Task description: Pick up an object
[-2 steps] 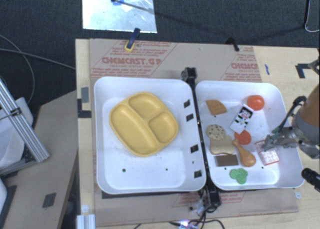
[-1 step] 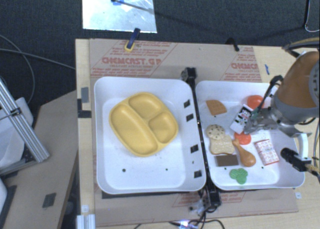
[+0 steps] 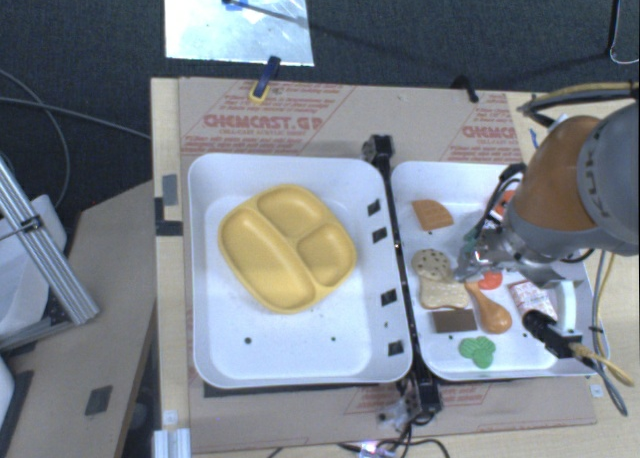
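In the right bin (image 3: pixel 455 174) lie toy foods: an orange wedge (image 3: pixel 433 214), a speckled cookie (image 3: pixel 432 263), a pale bone-shaped biscuit (image 3: pixel 444 293), a brown block (image 3: pixel 453 321), a drumstick (image 3: pixel 488 308), a green piece (image 3: pixel 478 350) and a wrapped bar (image 3: pixel 528 298). The gripper (image 3: pixel 478 261) sits low among them, crowded by cookie and drumstick; something red shows beneath it, possibly another toy. The left bin (image 3: pixel 215 346) holds a yellow divided plate (image 3: pixel 287 247).
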You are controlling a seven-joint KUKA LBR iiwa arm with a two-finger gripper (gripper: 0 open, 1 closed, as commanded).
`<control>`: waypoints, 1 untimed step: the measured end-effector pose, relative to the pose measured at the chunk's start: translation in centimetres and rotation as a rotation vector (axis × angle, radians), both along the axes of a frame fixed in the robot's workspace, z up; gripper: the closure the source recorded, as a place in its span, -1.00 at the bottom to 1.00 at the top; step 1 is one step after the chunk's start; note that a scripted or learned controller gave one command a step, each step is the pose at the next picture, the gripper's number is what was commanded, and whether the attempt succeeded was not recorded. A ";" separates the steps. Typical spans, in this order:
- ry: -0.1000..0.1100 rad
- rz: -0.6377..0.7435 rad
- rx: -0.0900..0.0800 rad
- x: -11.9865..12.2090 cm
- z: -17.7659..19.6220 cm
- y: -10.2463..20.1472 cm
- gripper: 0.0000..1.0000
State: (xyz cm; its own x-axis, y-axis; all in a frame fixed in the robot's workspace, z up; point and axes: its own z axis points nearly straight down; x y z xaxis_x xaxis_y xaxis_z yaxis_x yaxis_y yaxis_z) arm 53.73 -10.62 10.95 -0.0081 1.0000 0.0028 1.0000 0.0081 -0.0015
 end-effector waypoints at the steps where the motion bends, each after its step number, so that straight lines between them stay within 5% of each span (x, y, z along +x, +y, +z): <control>1: -0.009 0.005 0.000 -1.0 7.9 9.7 1.00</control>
